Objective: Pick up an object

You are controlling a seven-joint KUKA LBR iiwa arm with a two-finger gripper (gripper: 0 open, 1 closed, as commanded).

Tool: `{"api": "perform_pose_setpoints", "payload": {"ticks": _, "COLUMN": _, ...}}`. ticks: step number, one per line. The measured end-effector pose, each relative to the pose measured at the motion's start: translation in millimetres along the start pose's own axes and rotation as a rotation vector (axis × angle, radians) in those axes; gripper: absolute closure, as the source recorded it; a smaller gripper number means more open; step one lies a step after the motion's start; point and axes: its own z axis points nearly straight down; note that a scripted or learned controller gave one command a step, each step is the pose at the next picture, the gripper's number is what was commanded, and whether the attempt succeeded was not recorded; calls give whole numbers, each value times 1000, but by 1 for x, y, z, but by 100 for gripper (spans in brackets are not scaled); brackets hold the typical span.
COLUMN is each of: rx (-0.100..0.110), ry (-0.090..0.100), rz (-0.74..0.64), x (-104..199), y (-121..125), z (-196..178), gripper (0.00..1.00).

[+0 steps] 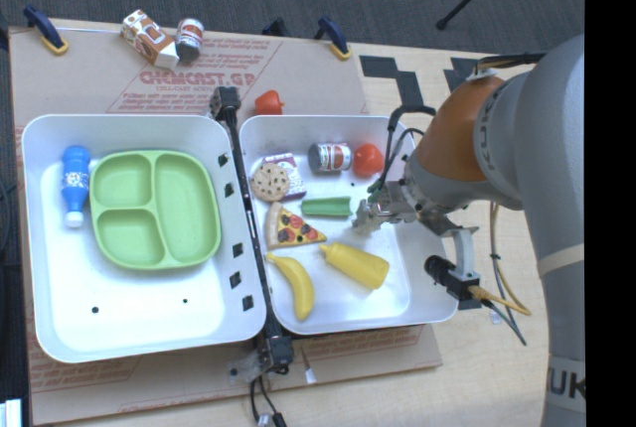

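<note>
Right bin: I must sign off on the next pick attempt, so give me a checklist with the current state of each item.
1. Tool is over the shallow white right bin: ok.
2. Tool empty or loaded: cannot tell.
3. Green cylinder-shaped toy lies beside the tool: ok.
4. Yellow plastic banana lies apart from the tool: ok.
5. Yellow squeeze bottle lies on its side: ok.

Yellow banana [295, 282], green divided plate [156, 208], blue bottle [76, 179], red tomato [369, 157], white bins [60, 316]
</note>
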Motion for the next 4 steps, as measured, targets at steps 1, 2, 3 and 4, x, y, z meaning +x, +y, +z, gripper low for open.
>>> {"api": "perform_pose_setpoints", "payload": {"ticks": 1, "rx": -2, "ry": -1, "rz": -2, "x": -6, "y": -41, "z": 0, "gripper": 100}}
{"api": "perform_pose_setpoints", "payload": {"ticks": 2, "rx": -3, "ry": -2, "rz": -3, "x": -6, "y": -17, "z": 0, "gripper": 100}}
{"api": "perform_pose_setpoints", "payload": {"ticks": 3, "rx": -2, "ry": -1, "rz": -2, "x": -5, "y": -39, "z": 0, "gripper": 100}}
{"api": "perform_pose_setpoints", "payload": {"ticks": 4, "rx": -5, "ry": 0, "rz": 1, "x": -6, "y": 36, "z": -1, "gripper": 100}}
